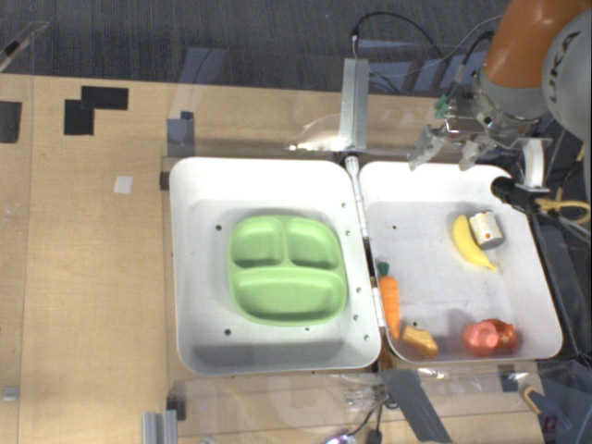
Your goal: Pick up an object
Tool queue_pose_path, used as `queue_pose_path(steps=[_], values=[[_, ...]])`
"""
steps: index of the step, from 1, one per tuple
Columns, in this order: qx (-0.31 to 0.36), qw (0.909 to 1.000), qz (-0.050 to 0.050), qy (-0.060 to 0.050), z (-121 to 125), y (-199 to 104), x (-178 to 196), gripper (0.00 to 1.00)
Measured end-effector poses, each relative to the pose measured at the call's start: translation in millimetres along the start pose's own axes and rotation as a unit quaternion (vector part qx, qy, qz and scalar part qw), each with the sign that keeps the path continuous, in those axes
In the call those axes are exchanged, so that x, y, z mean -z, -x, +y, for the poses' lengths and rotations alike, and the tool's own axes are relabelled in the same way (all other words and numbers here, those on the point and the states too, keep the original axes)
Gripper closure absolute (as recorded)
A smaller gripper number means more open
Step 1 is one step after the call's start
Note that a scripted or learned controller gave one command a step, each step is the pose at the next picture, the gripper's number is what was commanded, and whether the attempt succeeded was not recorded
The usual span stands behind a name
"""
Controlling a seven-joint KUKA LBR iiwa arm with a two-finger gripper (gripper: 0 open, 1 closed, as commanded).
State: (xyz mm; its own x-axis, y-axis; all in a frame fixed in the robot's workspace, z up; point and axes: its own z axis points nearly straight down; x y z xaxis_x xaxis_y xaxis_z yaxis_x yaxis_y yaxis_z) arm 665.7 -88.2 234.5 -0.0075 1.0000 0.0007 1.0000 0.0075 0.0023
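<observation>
The right bin (435, 192) holds a yellow banana (468, 245), a small grey-white block (486, 228) touching it, an orange carrot (389, 304) along the left wall, a tan bread-like piece (419, 342) and a red apple-like fruit (488, 337) near the front. My gripper (446, 150) hangs above the far rim of the right bin, well behind all of these things. Its two fingers are spread apart, open, with nothing between them.
The left bin (199, 202) carries a green divided plate (285, 268). A metal post (355, 100) stands behind the seam between the bins. Cables run behind the right bin near the arm's orange band (527, 35).
</observation>
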Motion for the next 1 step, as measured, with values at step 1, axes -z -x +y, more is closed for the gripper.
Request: queue_pose_path(steps=[1], values=[[0.084,0.9965,0.0,-0.002,-38.9,46.6,-84.8,0.0]])
